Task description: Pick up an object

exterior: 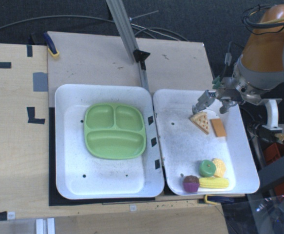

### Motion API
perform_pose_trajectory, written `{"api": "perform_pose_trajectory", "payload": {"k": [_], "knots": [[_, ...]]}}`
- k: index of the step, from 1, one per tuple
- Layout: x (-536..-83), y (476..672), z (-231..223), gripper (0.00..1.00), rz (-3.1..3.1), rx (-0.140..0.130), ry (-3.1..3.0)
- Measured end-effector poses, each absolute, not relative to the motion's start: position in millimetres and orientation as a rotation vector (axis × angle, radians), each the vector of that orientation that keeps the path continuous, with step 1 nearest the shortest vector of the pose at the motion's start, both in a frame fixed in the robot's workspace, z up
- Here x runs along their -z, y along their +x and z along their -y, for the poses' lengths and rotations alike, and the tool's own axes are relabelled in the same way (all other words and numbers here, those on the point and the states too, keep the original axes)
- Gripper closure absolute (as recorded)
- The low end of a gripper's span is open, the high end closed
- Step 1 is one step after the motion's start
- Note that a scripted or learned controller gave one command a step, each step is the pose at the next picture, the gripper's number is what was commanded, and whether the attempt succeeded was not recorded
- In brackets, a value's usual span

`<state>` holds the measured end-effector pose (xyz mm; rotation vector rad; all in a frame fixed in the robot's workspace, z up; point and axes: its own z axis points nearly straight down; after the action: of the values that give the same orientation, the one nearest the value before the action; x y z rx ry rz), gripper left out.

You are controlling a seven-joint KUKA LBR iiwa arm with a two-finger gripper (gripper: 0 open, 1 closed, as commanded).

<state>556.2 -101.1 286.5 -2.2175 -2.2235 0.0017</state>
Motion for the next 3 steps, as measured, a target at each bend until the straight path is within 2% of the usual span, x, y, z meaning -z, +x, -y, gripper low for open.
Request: {"api": "perform_pose_trajectory", "payload": {"k": [1, 2, 3], "knots": [[-286, 556.2, 101, 0.0, 2.223, -0.002, -2.218], [-239, 553.9, 93, 0.0, 2.22, -0.007, -2.217], [-182, 542.8, 93, 0.0, 2.218, -0.008, -2.216]]}}
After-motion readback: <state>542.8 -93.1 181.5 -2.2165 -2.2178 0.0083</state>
